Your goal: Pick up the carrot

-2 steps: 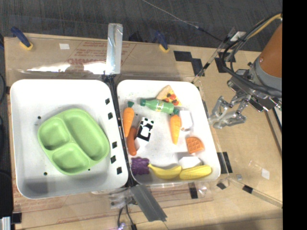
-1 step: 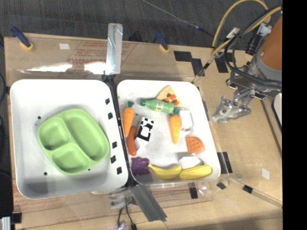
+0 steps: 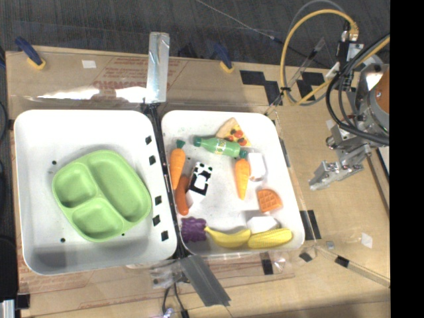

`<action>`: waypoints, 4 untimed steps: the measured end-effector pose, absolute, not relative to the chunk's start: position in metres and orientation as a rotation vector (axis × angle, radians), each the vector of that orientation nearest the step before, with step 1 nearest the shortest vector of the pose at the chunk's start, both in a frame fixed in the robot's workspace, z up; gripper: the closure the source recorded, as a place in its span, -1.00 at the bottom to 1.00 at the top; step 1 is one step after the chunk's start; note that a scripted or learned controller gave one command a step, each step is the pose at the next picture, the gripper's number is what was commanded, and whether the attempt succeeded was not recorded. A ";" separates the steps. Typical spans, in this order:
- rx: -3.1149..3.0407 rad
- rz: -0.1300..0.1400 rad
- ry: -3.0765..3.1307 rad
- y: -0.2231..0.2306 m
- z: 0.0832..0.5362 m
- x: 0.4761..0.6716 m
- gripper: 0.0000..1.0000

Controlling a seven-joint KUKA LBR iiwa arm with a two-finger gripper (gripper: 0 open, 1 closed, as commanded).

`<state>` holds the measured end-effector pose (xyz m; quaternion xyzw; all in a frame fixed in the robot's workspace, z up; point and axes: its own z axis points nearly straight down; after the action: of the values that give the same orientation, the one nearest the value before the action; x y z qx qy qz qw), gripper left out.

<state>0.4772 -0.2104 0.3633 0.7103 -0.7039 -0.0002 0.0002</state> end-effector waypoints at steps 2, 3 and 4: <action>2.888 0.004 -1.241 -0.199 0.366 0.478 1.00; 3.069 0.005 -0.688 -0.202 0.338 0.498 1.00; 3.132 0.014 -0.308 -0.208 0.367 0.502 1.00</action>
<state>0.5016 -0.2084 0.3669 0.9952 -0.0980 0.0044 -0.0026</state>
